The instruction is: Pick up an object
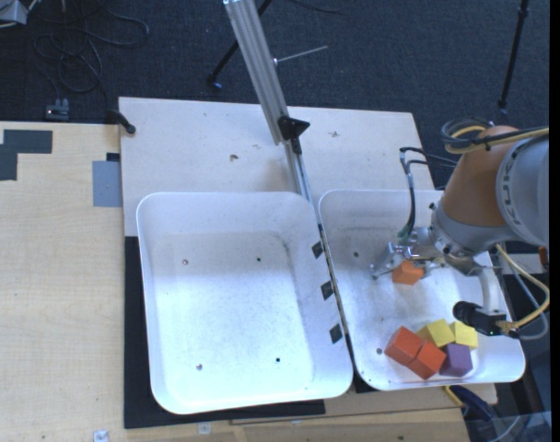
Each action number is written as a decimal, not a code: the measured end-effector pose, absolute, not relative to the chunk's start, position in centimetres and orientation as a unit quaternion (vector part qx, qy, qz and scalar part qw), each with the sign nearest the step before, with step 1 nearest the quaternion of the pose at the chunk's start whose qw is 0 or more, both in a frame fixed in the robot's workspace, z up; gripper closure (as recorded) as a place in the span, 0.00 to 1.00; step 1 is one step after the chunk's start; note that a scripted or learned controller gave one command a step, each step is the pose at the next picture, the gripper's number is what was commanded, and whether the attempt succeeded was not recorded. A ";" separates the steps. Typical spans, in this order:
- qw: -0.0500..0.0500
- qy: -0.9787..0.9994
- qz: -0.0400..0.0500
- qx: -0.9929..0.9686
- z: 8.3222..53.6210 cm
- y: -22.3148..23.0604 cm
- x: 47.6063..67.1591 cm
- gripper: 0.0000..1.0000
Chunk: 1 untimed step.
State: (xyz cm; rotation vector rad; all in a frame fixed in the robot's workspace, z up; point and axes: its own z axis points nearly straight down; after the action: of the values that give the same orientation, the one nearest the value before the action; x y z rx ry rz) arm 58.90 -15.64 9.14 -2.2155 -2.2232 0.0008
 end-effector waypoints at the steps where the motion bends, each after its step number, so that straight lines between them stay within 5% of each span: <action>1: 0.001 -0.705 0.000 -0.709 10.1 -16.0 59.0 1.00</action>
State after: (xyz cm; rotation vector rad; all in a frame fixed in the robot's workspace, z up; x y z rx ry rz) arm 58.98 -15.97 10.07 -2.2254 -2.2148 -0.0002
